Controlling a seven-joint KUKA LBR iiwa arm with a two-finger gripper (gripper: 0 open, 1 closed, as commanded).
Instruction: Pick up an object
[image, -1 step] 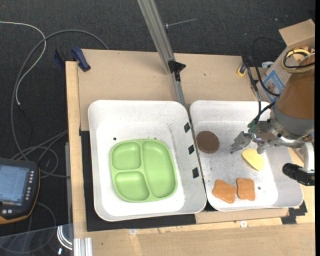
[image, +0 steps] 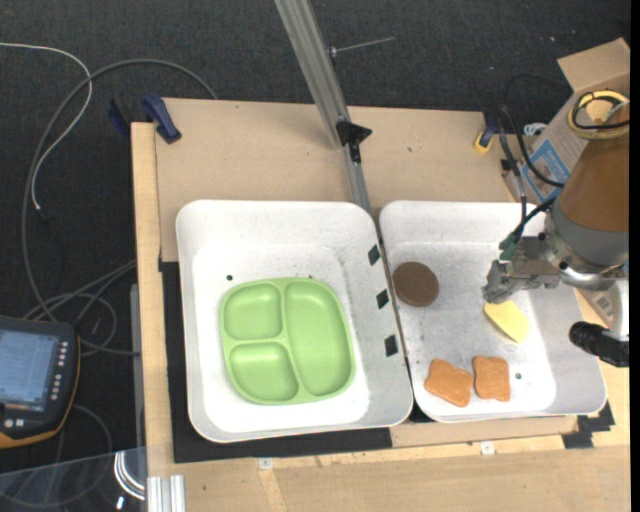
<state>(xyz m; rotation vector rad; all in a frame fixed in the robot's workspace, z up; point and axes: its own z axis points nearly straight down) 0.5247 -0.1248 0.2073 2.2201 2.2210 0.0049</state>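
In the right bin lie a round brown patty, a yellow wedge and two orange-brown pieces near the front wall. My gripper hangs over the bin's right half. It sits just above the yellow wedge's upper-left end and to the right of the patty. Its tip is dark and seen from above. Nothing visibly hangs from it.
The left bin holds a green three-compartment plate. A metal bar slants down from the top to the seam between the bins. A cardboard box and cables stand at the back right.
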